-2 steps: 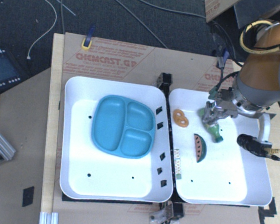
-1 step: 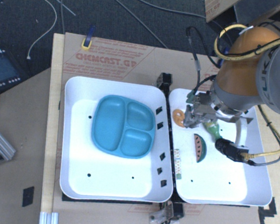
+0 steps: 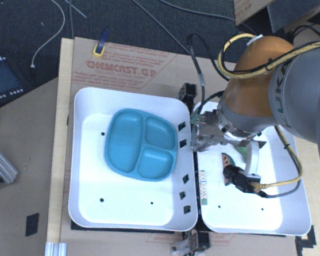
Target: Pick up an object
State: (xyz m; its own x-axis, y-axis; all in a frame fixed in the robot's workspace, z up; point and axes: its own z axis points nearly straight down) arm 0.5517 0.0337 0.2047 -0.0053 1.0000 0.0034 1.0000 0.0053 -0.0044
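A blue divided plate [image 3: 142, 144] lies flat in the left white bin [image 3: 83, 190], towards its back. The grey arm with its orange band [image 3: 261, 61] reaches over the right white bin [image 3: 270, 216]. My gripper [image 3: 204, 134] hangs low at that bin's left wall, close to the ridge between the two bins and just right of the plate's edge. A small brown object [image 3: 226, 160] lies on the right bin's floor, partly under the wrist. The arm's body hides most of that bin's back half.
A black plug on a yellow cable [image 3: 240, 179] hangs from the wrist over the right bin's middle. Loose cables trail across the dark floor behind the bench. A cardboard sheet [image 3: 127, 65] lies under the bins.
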